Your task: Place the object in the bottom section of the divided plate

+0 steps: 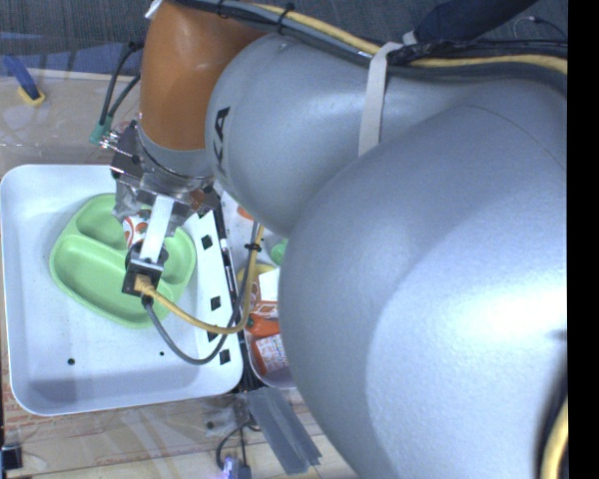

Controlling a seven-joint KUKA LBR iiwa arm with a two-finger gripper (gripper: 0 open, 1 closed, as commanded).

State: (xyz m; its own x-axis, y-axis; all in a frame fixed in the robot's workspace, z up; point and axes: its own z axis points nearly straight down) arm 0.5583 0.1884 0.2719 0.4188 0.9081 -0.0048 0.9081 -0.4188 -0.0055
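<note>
The gripper (133, 213) is seen low over the left bin (20, 267), at the upper right part of the green divided plate (80, 257). Whether it is open or closed cannot be told, as its tip is masked by the wrist and its fittings.

A small orange-and-white thing (132, 231) is glimpsed right under the gripper, on or just over the plate. Whether it is gripped cannot be told.

To the view's left of the gripper and below it, the plate's lobes lie uncovered. Beyond them, bare white bin floor is seen as far as the left and near rims. The bin's far rim runs close above the gripper.

To the gripper's right, the room is taken up by the grey arm (429, 267), under which most of the right bin (252, 236) is hidden. Near the divide between the bins, a red-labelled container (270, 352) and a scrap of something green (278, 252) are seen below and to the right of the gripper.

The bins are borne by a pale wooden bench (130, 427). A blue and yellow tool (25, 83) lies well apart, up and to the left.
</note>
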